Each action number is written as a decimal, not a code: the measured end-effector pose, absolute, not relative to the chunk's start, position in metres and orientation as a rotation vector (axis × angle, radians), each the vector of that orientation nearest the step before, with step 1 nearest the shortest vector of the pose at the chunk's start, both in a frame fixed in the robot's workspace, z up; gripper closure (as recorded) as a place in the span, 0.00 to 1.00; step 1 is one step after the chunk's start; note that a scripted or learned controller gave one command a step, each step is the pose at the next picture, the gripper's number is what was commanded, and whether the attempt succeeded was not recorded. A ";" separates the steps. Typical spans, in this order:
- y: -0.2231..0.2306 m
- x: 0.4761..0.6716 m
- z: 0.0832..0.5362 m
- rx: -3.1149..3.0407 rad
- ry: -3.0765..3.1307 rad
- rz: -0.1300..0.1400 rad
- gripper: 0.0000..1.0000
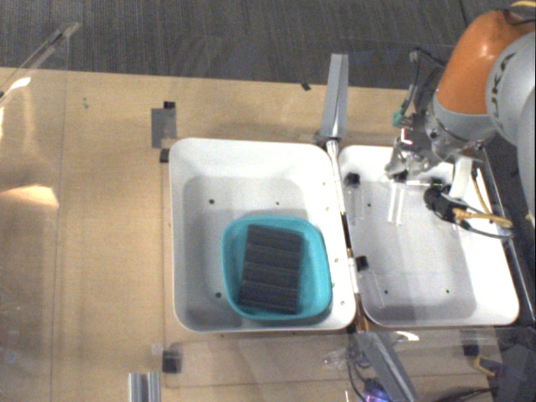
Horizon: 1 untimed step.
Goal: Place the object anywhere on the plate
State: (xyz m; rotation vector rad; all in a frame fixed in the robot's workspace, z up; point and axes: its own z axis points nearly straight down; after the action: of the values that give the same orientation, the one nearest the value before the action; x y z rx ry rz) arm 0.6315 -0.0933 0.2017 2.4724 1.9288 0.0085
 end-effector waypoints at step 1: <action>-0.021 0.617 0.184 2.332 2.103 0.003 1.00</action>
State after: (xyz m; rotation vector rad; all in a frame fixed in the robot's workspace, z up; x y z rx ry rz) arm 0.6169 -0.0207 0.1841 2.3319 2.1027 0.0035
